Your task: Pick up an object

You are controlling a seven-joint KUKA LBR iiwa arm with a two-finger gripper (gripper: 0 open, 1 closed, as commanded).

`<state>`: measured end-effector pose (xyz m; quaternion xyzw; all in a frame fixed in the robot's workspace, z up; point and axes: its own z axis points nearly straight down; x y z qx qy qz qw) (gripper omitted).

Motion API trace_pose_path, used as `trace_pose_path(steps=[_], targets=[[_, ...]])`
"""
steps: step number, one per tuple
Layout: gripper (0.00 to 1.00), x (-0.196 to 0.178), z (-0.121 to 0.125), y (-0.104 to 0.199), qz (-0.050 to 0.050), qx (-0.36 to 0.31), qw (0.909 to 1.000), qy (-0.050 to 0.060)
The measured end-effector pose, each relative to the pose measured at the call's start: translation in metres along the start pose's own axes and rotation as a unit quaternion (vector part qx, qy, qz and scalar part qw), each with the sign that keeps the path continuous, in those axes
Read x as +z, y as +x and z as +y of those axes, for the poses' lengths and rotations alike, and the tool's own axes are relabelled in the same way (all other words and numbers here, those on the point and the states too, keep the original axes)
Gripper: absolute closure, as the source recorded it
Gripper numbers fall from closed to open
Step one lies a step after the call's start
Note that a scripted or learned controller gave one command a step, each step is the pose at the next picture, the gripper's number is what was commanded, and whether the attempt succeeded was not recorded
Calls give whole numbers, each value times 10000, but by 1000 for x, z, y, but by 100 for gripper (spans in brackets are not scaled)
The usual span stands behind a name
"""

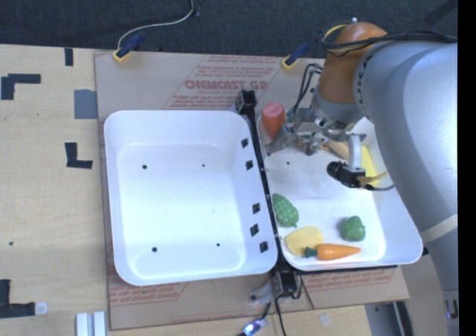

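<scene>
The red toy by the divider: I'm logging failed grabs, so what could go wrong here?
1. The red toy stands close against the bin wall, so the gripper may hit the wall.
2. It looks upright and could tip if nudged.
3. The dangling cable could snag.

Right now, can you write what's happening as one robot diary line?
arm: over right bin | pincer: beside red object | near end: green pieces, yellow piece, carrot | lifted: nothing seen
</scene>
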<state>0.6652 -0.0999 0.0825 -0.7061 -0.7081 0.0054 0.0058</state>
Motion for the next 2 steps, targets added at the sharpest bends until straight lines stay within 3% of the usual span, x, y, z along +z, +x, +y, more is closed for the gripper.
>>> trace_pose_path(steps=[2], targets=[[0,-1,-3,2,-10,7,10000,-48]])
